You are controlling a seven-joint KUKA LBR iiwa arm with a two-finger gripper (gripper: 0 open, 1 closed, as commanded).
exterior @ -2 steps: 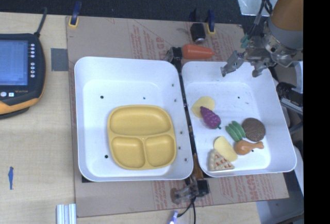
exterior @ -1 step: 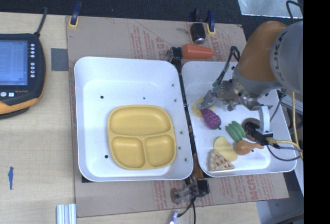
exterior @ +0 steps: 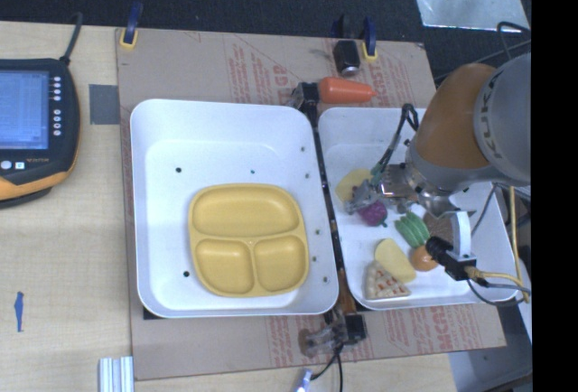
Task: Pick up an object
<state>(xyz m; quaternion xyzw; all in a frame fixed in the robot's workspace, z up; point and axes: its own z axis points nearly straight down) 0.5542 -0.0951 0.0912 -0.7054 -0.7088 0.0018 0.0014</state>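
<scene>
The gripper (exterior: 372,194) is lowered into the right bin (exterior: 348,133) over a purple object (exterior: 372,214) (beside a yellow piece (exterior: 352,183)); its finger state cannot be told.

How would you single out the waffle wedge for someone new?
Look in the right-hand white bin, at its front edge nearest the camera. The waffle wedge lies there beside a pale yellow piece; it alone is triangular with a grid pattern.

The bench (exterior: 54,291) (cardboard-covered (exterior: 226,345)) bears two white bins (exterior: 144,200) and a pendant (exterior: 32,128).
</scene>
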